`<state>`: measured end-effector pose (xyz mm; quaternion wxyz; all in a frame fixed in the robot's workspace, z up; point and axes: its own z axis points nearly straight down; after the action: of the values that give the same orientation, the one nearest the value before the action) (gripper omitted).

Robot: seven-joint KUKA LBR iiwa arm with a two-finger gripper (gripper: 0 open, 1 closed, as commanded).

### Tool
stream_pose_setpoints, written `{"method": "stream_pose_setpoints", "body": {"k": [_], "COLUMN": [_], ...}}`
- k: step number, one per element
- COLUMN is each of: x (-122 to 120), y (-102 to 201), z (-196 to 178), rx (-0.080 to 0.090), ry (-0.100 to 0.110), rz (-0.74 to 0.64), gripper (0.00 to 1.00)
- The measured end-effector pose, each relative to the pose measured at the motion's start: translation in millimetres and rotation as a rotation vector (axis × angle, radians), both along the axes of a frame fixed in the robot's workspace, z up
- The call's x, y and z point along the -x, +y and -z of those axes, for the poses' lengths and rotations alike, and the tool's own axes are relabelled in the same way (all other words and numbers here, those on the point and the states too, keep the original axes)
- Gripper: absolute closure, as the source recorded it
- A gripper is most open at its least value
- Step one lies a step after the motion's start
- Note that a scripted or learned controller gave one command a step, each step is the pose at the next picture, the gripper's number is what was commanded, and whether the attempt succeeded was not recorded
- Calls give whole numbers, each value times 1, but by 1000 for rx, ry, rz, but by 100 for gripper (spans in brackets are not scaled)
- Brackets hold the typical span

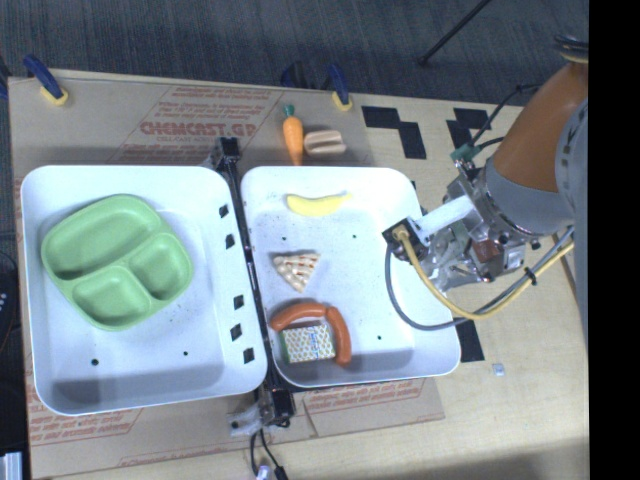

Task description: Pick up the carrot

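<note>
Carrot (292, 138): lies on the brown bench (200, 118) outside both bins, just past the far edge of the right bin (360, 268), near that bin's far-left corner, with its green top pointing away from the bin.
Beside the carrot: a small tan and pink thing (324, 144), perhaps a toy bread roll, just to its right on the bench.
Gripper (470, 256): over the right edge of the right bin, about midway along it, well apart from the carrot.
Jaws: I cannot tell whether they are apart or together; nothing can be seen held.
Arm (545, 158): comes in over the bench's right edge.
Right bin, far edge: a banana (317, 203).
Right bin, toward its left edge: a pale wedge (297, 268).
Right bin, near edge: a curved sausage (315, 320) arching around a patterned block (307, 343).
Left bin (150, 358): a green divided plate (115, 260) toward its left edge.
</note>
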<state>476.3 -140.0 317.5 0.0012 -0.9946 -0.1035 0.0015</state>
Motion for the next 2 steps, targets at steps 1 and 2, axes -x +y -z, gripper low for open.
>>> {"method": "stream_pose_setpoints", "body": {"k": [1, 2], "x": [1, 0], "y": [59, 66], "z": [86, 33], "rx": [-2, -1], "ry": [3, 1], "rz": [-25, 1], "gripper": [100, 100]}}
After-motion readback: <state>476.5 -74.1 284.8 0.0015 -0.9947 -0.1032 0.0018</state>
